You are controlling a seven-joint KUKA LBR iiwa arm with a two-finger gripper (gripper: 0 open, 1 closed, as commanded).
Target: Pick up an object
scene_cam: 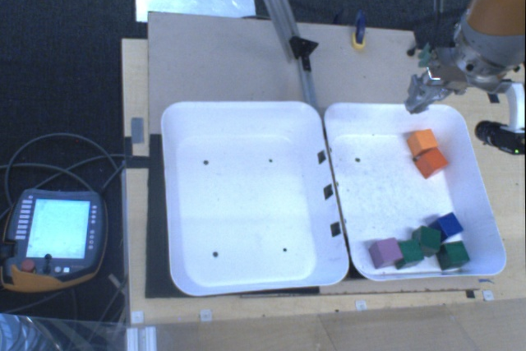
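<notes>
Gripper [419, 94] hovers over right bin [481, 177] rim at 12 o'clock, nothing seen in it; opening: cannot tell. Orange blocks [426, 152] just toward 6 o'clock, likely target. Other blocks [419, 246] clustered at bin's 5 o'clock corner, harder to grab

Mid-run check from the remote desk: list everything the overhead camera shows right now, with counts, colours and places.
White bins: 2, side by side on the bench; left bin, right bin.
Orange blocks: 2, touching, right bin's far part.
Purple block: 1, right bin's near edge.
Green blocks: 3, beside the purple one.
Blue block: 1, behind the green ones.
Teach pendant: 1, grey with orange, floor left of bench.
Blue clamp: 1, bench's far edge.
Arm: 1, grey with orange band.
Hand: 1, over right bin's far rim.
</notes>
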